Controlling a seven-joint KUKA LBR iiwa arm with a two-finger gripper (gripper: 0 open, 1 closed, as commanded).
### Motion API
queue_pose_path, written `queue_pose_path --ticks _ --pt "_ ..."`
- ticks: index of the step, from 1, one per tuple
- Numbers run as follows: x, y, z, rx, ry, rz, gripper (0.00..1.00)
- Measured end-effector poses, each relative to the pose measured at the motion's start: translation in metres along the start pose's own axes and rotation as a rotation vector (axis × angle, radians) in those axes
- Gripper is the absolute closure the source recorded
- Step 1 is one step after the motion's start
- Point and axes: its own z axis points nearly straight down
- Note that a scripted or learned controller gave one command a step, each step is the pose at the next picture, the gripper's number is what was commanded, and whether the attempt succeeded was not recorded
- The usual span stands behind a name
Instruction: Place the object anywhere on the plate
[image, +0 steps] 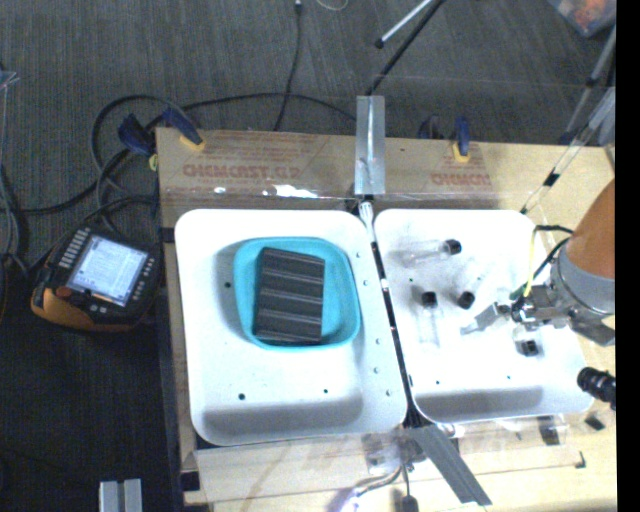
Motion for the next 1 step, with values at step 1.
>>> queue_pose_path --ticks 1 --pt "0.06 0.0044 0.0894 0.0 -0.001 0.043 0.0"
